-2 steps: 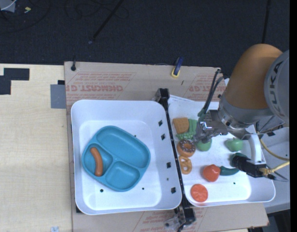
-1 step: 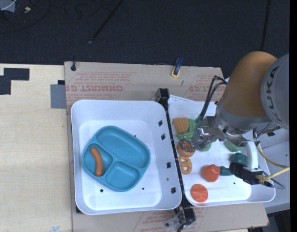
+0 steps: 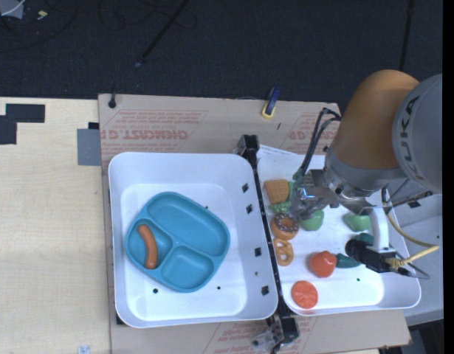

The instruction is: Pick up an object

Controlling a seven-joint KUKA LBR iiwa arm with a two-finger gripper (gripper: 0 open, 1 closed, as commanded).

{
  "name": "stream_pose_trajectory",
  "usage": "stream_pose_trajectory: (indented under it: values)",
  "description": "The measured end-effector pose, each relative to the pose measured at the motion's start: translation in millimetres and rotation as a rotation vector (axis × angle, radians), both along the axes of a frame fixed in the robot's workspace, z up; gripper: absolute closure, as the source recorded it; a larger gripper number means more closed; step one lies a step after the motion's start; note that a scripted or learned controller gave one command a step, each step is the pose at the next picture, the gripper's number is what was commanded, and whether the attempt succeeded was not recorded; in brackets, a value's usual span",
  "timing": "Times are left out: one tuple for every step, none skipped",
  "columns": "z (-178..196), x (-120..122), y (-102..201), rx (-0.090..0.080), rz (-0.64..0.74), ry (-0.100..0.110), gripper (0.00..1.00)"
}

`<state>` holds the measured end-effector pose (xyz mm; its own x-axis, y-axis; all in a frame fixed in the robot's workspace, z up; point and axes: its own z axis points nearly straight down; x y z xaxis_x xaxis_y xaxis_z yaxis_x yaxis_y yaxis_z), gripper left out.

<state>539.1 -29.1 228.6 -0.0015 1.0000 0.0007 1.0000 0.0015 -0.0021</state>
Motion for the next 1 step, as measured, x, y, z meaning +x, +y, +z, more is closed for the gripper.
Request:
stream_pose_trajectory:
  values:
    - [-10.5, 2.0, -12.5, -0.001, -0.004, 0.003, 1.00]
